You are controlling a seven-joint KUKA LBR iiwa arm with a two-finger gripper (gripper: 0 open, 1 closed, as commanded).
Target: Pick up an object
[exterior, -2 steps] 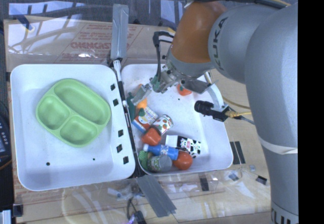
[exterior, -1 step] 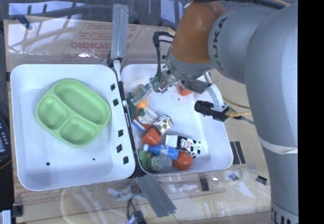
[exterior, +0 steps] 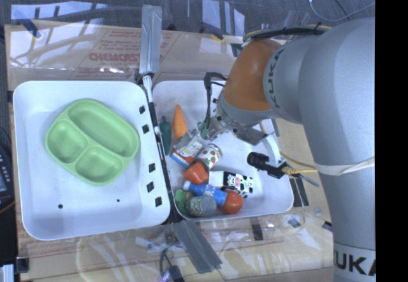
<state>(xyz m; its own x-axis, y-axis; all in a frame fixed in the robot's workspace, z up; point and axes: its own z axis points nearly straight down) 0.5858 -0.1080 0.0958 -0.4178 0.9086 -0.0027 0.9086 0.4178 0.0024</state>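
While the gripper [exterior: 207,126] hangs beside the toy carrot [exterior: 180,121], its grasp cannot be told, perhaps masked.

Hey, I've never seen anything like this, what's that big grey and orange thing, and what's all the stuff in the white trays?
The big grey and orange thing is a robot arm. The one camera sits above the bench and looks down at a slant, and the arm reaches in from the right. Its gripper hangs over the right bin; I can't see anything between its fingers. That bin holds a pile of small toys, among them an orange carrot, a red piece and a black-and-white cow-patterned block. The left bin holds a green divided plate. The job is to pick up one object.
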